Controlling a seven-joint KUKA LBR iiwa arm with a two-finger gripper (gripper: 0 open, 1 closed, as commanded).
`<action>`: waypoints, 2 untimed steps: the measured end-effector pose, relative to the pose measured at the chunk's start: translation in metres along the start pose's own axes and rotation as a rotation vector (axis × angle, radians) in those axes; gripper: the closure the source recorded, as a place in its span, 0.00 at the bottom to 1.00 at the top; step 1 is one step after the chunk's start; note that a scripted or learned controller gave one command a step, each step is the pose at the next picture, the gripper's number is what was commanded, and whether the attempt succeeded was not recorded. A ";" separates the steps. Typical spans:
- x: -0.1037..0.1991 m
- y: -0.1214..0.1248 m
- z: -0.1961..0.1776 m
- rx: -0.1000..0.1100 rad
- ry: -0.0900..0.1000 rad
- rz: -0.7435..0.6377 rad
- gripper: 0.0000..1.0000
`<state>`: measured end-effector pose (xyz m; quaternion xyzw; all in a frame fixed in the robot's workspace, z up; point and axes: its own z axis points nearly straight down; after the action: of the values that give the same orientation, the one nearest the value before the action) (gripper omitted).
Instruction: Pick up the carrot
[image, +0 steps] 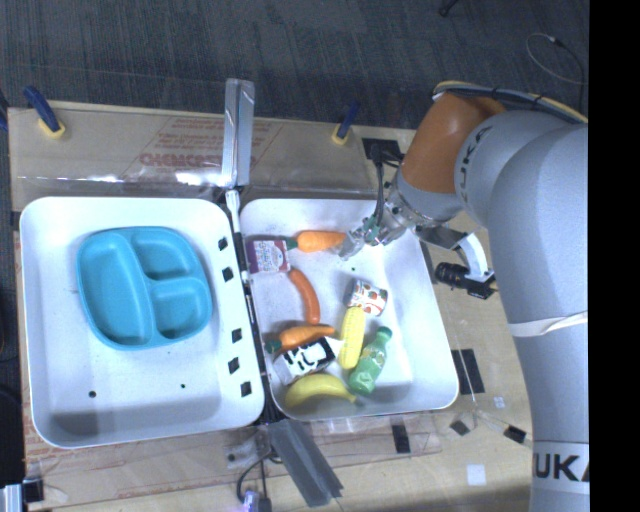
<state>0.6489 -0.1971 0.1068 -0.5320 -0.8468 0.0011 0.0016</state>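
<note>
The carrot (320, 241), orange with a small green tip at its left end, lies flat near the back wall of the right bin (430, 330). My gripper (360, 239) is low in that bin, right at the carrot's right end. From this angle I cannot see whether it touches the carrot. The grey arm with its orange band comes down from the upper right.
The right bin also holds a dark red packet (268, 256), a sausage (304, 294), a small printed can (367, 296), corn (352, 338), a green bottle (368, 362), a banana (318, 388) and another orange piece (305, 335). A blue divided tray (145, 283) sits in the left bin.
</note>
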 end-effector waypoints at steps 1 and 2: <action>0.056 0.027 0.019 0.005 0.004 0.431 1.00; 0.056 0.027 0.019 0.005 0.004 0.432 0.00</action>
<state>0.6486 -0.1355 0.0881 -0.7010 -0.7132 0.0026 0.0043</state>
